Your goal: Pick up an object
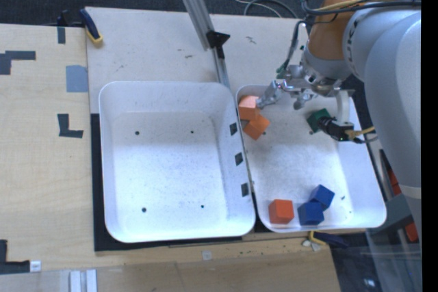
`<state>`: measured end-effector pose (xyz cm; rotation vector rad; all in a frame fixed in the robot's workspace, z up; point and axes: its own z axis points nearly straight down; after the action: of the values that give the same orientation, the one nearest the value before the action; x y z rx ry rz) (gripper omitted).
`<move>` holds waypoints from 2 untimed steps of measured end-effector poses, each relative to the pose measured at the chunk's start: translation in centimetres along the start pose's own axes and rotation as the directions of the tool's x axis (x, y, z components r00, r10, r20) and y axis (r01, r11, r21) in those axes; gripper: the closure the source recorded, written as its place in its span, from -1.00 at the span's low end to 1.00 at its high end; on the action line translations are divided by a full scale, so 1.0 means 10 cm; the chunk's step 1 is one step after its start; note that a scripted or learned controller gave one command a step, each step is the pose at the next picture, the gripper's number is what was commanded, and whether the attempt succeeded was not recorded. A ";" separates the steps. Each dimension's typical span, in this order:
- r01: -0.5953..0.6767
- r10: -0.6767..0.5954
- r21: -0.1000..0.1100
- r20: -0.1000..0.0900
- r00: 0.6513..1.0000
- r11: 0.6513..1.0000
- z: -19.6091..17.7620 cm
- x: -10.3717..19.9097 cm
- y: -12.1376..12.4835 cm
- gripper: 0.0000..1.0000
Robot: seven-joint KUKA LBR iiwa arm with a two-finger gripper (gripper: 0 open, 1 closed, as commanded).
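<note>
Whether the jaws are apart I cannot tell; centre them squarely over one orange block (256, 126) before descending.

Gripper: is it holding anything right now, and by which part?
Cannot be told. The gripper sits above the right bin, beside the orange blocks; no object shows between its fingers.
</note>
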<state>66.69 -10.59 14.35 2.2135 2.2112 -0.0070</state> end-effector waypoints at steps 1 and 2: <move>0.000 0.000 -0.005 -0.001 1.000 1.000 0.00 0.01 0.01 -1.00; -0.003 0.003 0.011 -0.010 1.000 1.000 0.55 -0.87 0.13 -1.00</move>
<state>67.97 -19.39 8.95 2.2272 2.2187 -0.0081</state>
